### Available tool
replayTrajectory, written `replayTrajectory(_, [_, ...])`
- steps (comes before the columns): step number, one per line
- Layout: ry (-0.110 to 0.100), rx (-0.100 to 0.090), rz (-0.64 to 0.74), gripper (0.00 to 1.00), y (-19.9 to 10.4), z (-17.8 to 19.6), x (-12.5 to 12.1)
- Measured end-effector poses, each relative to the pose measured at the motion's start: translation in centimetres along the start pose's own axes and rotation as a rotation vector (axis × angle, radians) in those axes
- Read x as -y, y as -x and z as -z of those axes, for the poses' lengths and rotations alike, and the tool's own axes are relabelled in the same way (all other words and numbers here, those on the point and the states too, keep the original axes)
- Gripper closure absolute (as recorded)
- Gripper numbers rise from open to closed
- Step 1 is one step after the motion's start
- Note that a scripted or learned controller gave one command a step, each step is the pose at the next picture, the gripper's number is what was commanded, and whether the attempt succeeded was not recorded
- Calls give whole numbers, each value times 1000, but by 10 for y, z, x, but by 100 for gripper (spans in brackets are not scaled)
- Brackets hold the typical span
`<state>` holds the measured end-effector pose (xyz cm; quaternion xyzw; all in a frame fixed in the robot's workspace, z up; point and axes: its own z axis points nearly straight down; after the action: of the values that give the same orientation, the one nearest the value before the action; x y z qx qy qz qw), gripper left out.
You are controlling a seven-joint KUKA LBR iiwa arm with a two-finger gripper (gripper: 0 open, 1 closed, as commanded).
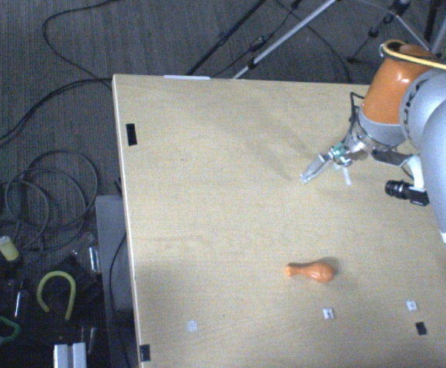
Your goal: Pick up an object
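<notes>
my claw [329, 167] hangs over the tan bench top [208, 190] in the upper right of the camera view, tilted down and leftward from my orange-banded wrist [391, 83]. the fingers are thin and blurry; they look slightly spread with nothing between them, though i can't be sure. the one thing worth picking is a small orange object [312, 271], club-shaped, maybe a toy drumstick, lying flat, well apart from me. it sits toward the near edge, almost straight below my claw in the view. its long axis runs left to right, thin neck left, bulb right. i judge i must travel toward the near edge and close across the narrow width.
</notes>
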<state>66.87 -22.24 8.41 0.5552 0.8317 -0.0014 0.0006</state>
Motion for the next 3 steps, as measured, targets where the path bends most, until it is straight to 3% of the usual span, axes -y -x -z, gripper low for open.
replayTrajectory(1, [2, -1, 133, 0, -53, 0, -22])
replayTrajectory(3, [2, -1, 133, 0, -53, 0, -22])
